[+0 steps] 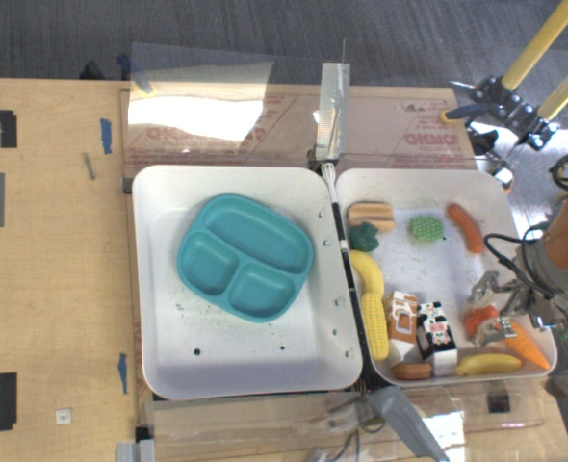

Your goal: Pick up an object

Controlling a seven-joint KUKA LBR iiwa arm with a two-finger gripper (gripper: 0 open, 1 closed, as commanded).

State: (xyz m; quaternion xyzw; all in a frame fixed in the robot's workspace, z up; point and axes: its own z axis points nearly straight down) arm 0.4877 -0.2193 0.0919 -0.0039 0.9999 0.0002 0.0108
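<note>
Half-hidden jaws [496, 308] perhaps touch orange carrot [528, 347].

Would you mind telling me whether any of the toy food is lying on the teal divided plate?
No: the teal divided plate lies bare in the left bin, with nothing on it.

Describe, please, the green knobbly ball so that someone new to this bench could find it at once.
Start at the right-hand white bin, the one crowded with toy food. Look along its far side, between the hot dog bun and the long orange-red sausage. The green knobbly ball lies there alone, the only round, bumpy, light green piece; the darker green lump nearby is smaller and beside the bun.
</note>
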